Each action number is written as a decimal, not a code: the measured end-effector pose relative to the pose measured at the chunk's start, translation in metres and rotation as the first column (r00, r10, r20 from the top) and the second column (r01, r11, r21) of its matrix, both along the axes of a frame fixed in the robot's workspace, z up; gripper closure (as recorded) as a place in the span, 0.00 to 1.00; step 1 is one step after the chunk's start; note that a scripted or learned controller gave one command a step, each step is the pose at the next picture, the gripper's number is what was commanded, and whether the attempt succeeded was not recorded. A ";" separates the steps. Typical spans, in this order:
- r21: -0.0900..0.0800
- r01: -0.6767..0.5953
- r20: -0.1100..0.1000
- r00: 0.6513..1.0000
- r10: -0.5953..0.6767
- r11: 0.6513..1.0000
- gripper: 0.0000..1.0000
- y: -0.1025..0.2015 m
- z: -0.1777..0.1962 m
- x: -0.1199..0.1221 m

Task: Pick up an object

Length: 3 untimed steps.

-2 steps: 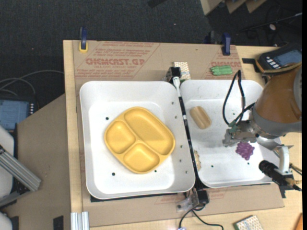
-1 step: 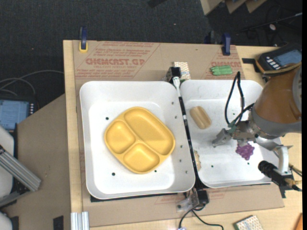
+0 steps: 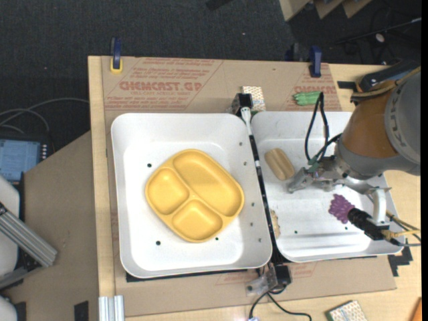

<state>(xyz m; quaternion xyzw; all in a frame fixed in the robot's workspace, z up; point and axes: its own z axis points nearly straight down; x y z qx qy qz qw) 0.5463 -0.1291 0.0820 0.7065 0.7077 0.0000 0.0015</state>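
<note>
In the left bin (image 3: 127, 179) lies a yellow divided plate (image 3: 193, 194) with three compartments. The right bin (image 3: 294, 243) holds a tan bread-like piece (image 3: 279, 163) near its left wall and a purple bunch of grapes (image 3: 341, 208) further right. My gripper (image 3: 302, 179) hangs low over the right bin, just right of and below the tan piece and to the left of the grapes. Nothing shows in its grasp. The arm's orange band (image 3: 371, 129) rises to the right.
A green object (image 3: 307, 98) lies on the cardboard behind the right bin. A small patterned block (image 3: 253, 97) sits at the back between the bins. Blue clamps (image 3: 117, 47) hold the board's far edge.
</note>
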 end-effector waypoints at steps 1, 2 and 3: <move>-0.001 0.000 0.004 1.000 0.000 1.000 0.00 -0.020 0.003 0.051; -0.001 0.000 0.003 1.000 0.000 1.000 1.00 -0.019 0.014 0.050; 0.001 0.006 -0.006 1.000 -0.006 1.000 1.00 -0.068 0.002 0.025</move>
